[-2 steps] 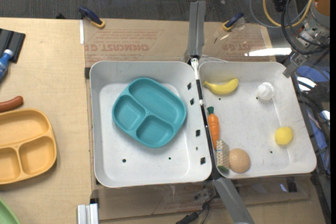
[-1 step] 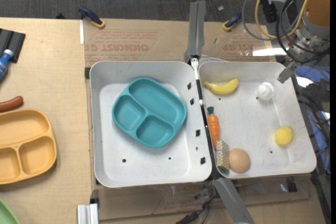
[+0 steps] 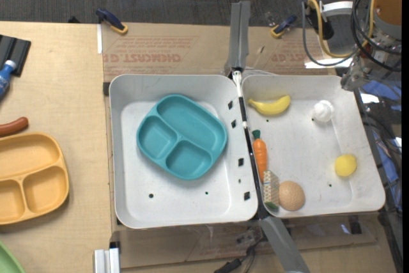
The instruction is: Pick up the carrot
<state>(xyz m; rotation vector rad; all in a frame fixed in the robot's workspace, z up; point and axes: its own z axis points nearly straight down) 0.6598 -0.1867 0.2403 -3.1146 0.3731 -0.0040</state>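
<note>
The carrot (image 3: 259, 154) is small and orange with a green top. It lies along the left wall of the right bin (image 3: 358, 137), pointing toward the front. The arm comes in at the upper right, and my gripper (image 3: 353, 77) hangs over the far right corner of the right bin, well away from the carrot. Nothing shows held at its tip.
The right bin also holds a banana (image 3: 270, 105), a white object (image 3: 323, 111), a yellow lemon (image 3: 345, 165), a tan egg-shaped item (image 3: 291, 195) and a patterned piece (image 3: 271, 188) just below the carrot. A teal divided plate (image 3: 182, 136) lies in the left bin. Cables hang at the right.
</note>
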